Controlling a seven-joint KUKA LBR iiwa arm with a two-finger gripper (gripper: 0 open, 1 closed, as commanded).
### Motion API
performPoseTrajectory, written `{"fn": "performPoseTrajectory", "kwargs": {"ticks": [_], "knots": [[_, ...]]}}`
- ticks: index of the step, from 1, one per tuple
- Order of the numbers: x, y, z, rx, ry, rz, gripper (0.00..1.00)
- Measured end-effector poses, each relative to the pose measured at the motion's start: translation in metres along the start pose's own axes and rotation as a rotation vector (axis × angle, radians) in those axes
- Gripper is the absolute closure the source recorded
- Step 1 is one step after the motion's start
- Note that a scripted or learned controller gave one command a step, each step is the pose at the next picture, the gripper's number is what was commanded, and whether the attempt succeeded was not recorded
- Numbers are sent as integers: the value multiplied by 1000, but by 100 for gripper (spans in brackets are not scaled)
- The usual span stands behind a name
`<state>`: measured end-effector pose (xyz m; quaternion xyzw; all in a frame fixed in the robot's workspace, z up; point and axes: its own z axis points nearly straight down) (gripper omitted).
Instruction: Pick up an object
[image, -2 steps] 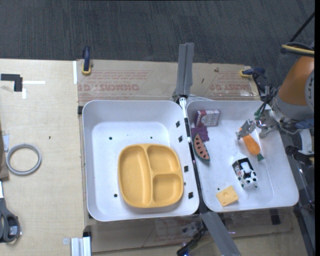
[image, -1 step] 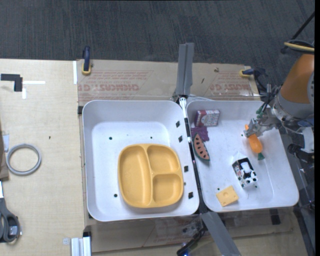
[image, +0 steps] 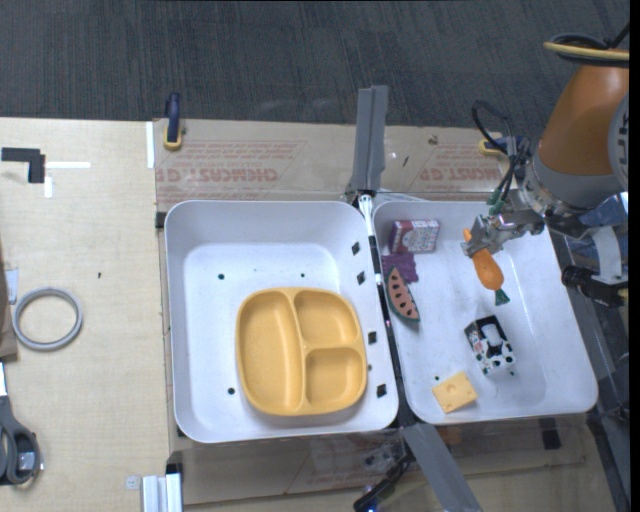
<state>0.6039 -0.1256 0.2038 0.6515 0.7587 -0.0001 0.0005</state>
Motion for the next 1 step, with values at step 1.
{"fn": "performPoseTrajectory", "kwargs": {"ticks": [1], "knots": [[-16,-9,10,2,0,-119,100]]}}
